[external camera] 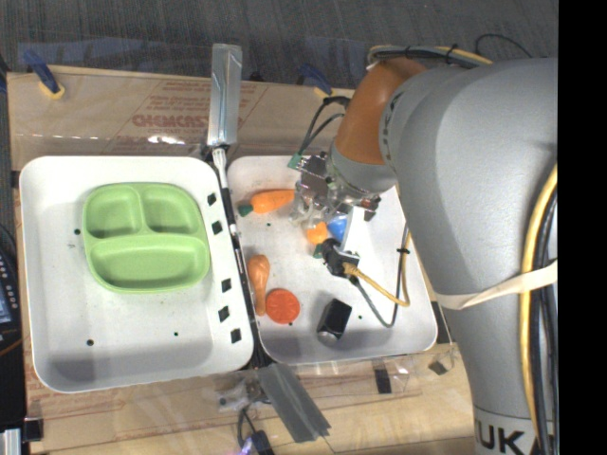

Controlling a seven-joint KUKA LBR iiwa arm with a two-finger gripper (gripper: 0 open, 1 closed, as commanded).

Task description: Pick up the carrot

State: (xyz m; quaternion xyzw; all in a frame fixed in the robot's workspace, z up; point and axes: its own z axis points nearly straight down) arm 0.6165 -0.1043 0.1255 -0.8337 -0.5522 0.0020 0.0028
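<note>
Grey arm (pixel 474 207) fills your right side, nearest the lens, its bulk cut off by the right and bottom edges and covering the right bin's (pixel 417 335) right wall. Its orange band (pixel 365 121) sits over the bin's far right corner, and below it the gripper (pixel 318 218) hangs low over the far middle of the bin. You cannot tell whether its fingers are apart or together; the wrist, cables and a small blue and orange thing (pixel 327 228) beneath it crowd that spot.

Your carrot (pixel 268 201) lies on the bin floor at the far left, just left of the gripper, tip toward the divider (pixel 230 254) between the bins. Whether the gripper touches its right end is hard to make out. Little room is left between the carrot and the far wall or the divider.

Nearer to you, an orange-tan piece (pixel 258 275) lies close along the divider, with a red round thing (pixel 282 306) just beside its near end. A black block (pixel 333 319) sits right of that, near the front wall. A yellow cable (pixel 379 292) loops over the floor between block and gripper. The middle of the floor stays bare.

Left bin (pixel 57 349) holds a green tray (pixel 147 235) in its far half, with open white floor on its near side.
</note>
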